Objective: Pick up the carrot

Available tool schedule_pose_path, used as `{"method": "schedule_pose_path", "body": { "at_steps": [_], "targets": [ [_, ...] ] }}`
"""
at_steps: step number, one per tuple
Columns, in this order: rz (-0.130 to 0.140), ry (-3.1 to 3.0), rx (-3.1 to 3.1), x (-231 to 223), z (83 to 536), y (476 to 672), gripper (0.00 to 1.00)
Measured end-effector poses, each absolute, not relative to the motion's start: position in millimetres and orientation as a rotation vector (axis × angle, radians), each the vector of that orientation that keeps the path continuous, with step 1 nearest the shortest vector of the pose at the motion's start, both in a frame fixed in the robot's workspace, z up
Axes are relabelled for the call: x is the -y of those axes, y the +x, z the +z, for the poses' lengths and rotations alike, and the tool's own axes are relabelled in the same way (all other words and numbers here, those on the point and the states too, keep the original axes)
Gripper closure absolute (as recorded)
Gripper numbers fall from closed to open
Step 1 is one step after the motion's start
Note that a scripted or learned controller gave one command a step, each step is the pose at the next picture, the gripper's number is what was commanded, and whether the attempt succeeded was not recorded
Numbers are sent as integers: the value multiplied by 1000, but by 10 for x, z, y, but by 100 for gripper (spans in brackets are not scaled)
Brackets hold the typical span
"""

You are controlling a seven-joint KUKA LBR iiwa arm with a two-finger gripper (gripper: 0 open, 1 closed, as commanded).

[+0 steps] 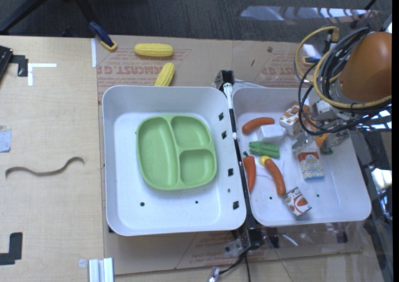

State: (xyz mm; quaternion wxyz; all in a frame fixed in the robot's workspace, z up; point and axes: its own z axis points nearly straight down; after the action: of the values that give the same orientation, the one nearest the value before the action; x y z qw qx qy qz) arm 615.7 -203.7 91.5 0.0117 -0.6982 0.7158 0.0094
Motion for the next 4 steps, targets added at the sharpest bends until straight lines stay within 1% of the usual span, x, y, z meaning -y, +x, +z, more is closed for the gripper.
{"method": "schedule_pose_path", "body": {
  "at_steps": [1, 2, 3, 4],
  "targets": [
    [18, -2167, -2238, 2067, 1030, 6173, 100],
    [-2, -2129, -2298, 1395, 1623, 6560, 100],
    [-3, -2305, -2116, 1949, 1065, 6345, 100],
    [51, -2616, -1687, 1936, 992, 6464, 100]
  ]
}}
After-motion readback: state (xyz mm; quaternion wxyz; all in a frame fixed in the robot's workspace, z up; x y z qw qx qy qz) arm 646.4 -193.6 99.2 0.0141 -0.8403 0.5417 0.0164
